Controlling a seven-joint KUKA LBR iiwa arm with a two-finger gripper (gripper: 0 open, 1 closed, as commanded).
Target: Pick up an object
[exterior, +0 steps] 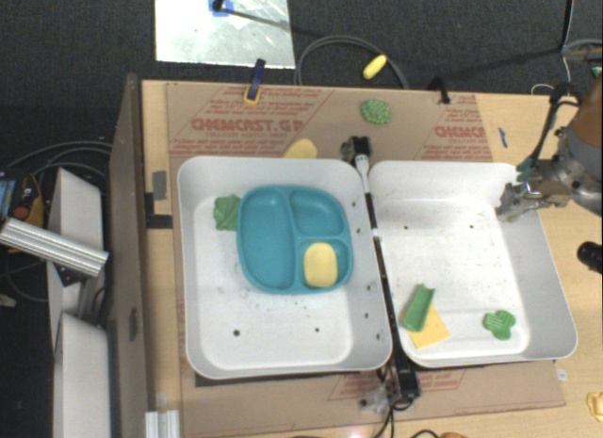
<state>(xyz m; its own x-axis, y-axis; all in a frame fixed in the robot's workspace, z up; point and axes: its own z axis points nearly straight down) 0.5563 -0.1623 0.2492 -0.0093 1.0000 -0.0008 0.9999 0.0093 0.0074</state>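
Arm at the right bin's [471, 182] far rim — tool [513, 199] hovering low

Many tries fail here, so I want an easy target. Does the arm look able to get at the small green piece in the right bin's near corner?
Probably yes. The green piece lies alone on the right bin's floor, apart from the green and yellow pieces, with nothing over it. The claw hangs at that bin's far right edge.

light: even, bright overhead | glare: foil sheet [223, 12] | shadows: soft | focus: slightly soft
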